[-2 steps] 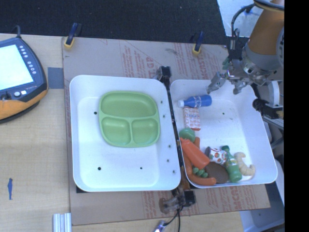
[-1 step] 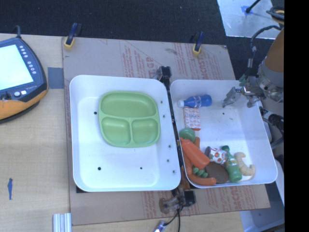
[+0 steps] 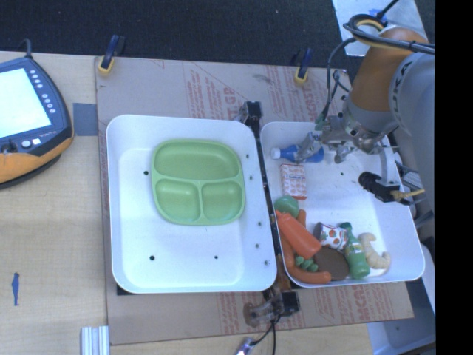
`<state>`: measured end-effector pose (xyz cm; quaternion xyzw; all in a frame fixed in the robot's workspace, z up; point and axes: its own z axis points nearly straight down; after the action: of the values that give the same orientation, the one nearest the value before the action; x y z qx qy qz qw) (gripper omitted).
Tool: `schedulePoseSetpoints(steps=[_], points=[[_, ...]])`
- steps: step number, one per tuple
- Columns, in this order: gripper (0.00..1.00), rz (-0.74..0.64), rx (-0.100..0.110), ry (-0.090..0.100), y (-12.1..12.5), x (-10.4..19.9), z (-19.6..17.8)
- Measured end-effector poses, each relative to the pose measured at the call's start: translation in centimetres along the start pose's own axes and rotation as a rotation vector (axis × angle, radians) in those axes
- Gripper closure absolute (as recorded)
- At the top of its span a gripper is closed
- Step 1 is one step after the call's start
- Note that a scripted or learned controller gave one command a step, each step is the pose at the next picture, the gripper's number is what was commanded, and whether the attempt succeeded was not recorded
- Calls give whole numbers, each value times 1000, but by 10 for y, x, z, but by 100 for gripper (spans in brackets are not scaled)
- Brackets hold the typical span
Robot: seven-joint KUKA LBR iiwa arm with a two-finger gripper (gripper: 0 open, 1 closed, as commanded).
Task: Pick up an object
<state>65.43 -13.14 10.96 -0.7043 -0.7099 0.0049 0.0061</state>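
A blue-and-white tube-like object (image 3: 294, 152), likeliest target because it was nearest the arm, lay near the far edge of the right bin (image 3: 403, 231), just left of the gripper (image 3: 332, 140). Whether the gripper was open or closed could not be told. The other toys, a carrot (image 3: 298, 235) among them, crowded the bin's near edge, harder to single out. A green divided plate (image 3: 198, 181) sat alone in the left bin (image 3: 129, 235).

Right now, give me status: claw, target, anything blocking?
Claw low in right bin's far corner, at blue tube. Grip unconfirmed. Toy food piled at near end, out of the way.
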Motion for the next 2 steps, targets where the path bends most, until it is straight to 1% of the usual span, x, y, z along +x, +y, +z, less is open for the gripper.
schedulePoseSetpoints(steps=[1,2], points=[[0,3,-9,-3,-60,28,7],[0,6,-12,-1,3,28,14]])
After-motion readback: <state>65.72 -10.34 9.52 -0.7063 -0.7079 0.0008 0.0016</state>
